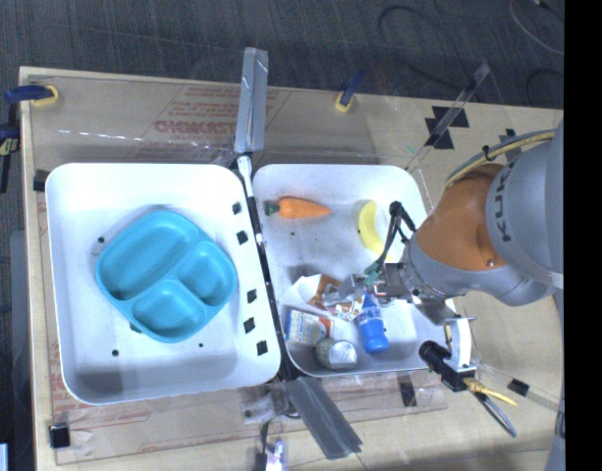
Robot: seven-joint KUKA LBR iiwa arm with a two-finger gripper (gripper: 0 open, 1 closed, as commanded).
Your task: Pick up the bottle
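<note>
A small blue bottle (373, 328) with a white and red label lies in the right bin (320, 180), near its front right corner. My gripper (374, 285) hangs low over the bin, just behind the bottle's upper end and very close to it. The grey arm with its orange band (460, 235) reaches in over the bin's right wall. Whether the gripper touches the bottle is unclear; the bottle looks to be resting on the bin floor among other items.
In the right bin, a carrot (301, 208) and a banana (367, 224) lie at the back. A can (337, 353) and crumpled packets (310, 314) crowd the bottle's left side. A blue divided tray (168, 275) sits in the left bin (75, 214).
</note>
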